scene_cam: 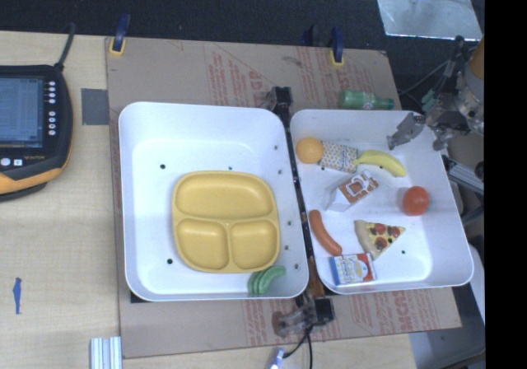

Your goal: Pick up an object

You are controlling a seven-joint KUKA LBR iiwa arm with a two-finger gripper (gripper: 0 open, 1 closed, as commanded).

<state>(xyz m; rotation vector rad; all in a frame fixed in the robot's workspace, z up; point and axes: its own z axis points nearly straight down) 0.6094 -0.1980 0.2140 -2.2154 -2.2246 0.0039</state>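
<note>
My gripper hangs over the far right corner of the right bin, open, with nothing between its fingers. Just left of and below it lies a banana. A red tomato sits nearer the front, under the gripper's side of the bin. Other items in this bin are an orange, a patterned packet, a small red-and-white carton, a sausage, a pizza slice and a blue-and-red box.
The left bin holds a yellow divided plate and a green pea pod at its front right corner. A green bottle lies on the cardboard behind the right bin. A control pendant rests at far left.
</note>
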